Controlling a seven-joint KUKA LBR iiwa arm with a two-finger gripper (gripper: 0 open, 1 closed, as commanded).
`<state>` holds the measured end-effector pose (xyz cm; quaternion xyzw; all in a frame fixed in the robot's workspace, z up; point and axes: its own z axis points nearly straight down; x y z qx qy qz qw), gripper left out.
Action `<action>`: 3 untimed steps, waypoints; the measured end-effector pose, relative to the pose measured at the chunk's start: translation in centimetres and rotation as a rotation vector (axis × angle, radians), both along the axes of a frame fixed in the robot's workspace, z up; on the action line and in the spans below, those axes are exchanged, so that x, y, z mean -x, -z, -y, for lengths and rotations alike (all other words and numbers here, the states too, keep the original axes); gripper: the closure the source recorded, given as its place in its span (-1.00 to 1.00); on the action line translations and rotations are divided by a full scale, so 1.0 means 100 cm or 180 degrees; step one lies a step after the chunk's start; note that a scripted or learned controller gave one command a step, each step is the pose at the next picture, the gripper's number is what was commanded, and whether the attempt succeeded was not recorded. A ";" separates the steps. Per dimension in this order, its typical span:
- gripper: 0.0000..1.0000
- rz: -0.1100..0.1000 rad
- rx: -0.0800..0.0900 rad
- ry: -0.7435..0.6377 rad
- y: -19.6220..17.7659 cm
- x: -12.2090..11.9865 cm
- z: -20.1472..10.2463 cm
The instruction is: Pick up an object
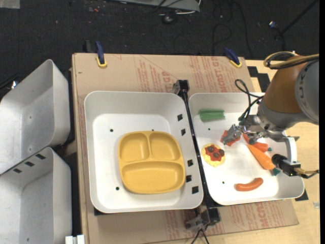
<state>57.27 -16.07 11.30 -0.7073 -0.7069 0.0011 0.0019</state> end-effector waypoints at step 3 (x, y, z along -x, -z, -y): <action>1.00 0.0029 0.0007 -0.0013 -0.040 -0.004 -0.011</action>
